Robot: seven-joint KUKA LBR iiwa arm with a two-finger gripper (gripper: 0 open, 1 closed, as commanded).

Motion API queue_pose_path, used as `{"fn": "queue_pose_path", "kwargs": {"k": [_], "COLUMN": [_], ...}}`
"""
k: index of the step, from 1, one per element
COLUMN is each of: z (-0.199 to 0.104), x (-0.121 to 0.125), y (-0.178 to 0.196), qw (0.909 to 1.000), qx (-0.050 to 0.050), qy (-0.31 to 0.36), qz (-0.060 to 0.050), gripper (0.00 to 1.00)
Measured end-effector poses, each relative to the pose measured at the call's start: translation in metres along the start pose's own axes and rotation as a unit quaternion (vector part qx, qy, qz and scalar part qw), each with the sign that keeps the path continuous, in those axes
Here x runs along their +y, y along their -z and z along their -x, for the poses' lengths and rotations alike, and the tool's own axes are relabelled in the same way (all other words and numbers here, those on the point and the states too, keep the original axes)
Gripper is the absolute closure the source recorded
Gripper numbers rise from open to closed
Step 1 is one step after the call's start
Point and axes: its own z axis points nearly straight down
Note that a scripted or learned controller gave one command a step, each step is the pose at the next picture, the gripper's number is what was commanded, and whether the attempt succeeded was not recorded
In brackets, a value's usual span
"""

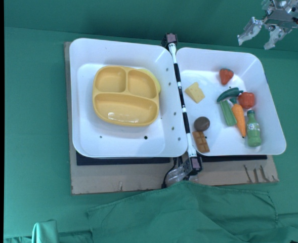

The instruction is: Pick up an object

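Green cloth covers the bench, where the right bin (270, 135) holds a green bottle (253, 129), carrot (239, 118) and tomato (246, 99) (clustered along its right side). Well beyond them, past the far rim, hangs the gripper (257, 36), fingers spread, grasping nothing.

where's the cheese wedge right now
The cheese wedge lies in the right bin, near its left wall, left of the strawberry and above the brown ball.
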Motion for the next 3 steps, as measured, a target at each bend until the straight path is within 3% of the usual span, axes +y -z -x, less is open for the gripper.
{"fn": "queue_pose_path", "kwargs": {"k": [1,2,3], "z": [0.001,0.004,-0.03], "x": [0.001,0.019,0.008], "y": [0.014,-0.012,0.094], "qw": [1.0,1.0,1.0], "qx": [-0.002,-0.001,-0.001], "qy": [-0.001,0.001,0.002], "qz": [0.003,0.001,0.008], "gripper": [1.0,1.0,1.0]}}
